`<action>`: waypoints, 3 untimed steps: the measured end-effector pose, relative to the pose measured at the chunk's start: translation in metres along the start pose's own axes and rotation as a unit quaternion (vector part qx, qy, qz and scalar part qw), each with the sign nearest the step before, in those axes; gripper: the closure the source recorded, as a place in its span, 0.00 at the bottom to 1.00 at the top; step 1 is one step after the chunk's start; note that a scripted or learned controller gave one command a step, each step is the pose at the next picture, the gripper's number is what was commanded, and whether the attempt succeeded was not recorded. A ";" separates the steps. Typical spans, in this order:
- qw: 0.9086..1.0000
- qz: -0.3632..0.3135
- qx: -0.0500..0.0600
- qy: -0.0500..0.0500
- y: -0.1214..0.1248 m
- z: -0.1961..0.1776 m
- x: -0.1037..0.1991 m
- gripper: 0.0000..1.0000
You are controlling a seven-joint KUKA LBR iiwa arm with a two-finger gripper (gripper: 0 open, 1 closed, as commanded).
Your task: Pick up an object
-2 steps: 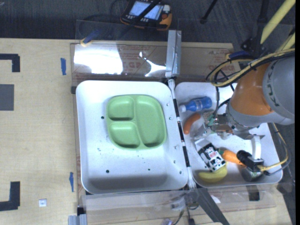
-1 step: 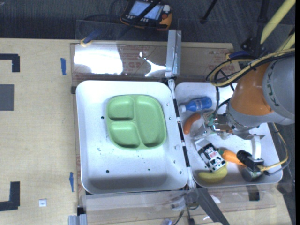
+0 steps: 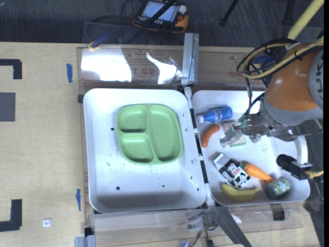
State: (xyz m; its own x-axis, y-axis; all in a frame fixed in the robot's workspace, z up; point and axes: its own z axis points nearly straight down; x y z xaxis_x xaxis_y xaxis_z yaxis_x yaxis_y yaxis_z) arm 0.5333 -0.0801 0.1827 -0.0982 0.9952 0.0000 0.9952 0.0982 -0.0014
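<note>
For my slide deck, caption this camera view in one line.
Pincer hovers in the right bin among toys; green tray in the left bin.

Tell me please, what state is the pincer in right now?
Pincer: cannot be told; it hovers low in the right bin beside the orange sausage-shaped toy.

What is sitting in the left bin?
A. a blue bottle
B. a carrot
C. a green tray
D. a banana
C: the green tray lies in the left bin; the banana, blue bottle and carrot are all in the right bin.
</note>
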 end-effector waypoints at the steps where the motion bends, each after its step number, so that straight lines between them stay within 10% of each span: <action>1: 0.999 -0.051 -0.003 -0.001 0.056 0.097 -0.070 0.00; 2: 1.000 -0.016 -0.003 0.000 0.054 0.097 -0.071 0.00; 3: 1.000 -0.016 -0.004 -0.002 0.055 0.088 -0.072 1.00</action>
State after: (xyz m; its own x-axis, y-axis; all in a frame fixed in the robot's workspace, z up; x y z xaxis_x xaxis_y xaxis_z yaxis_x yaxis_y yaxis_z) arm 0.5946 -0.1464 0.0947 -0.1305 0.9914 -0.0034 0.9914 0.1305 0.0076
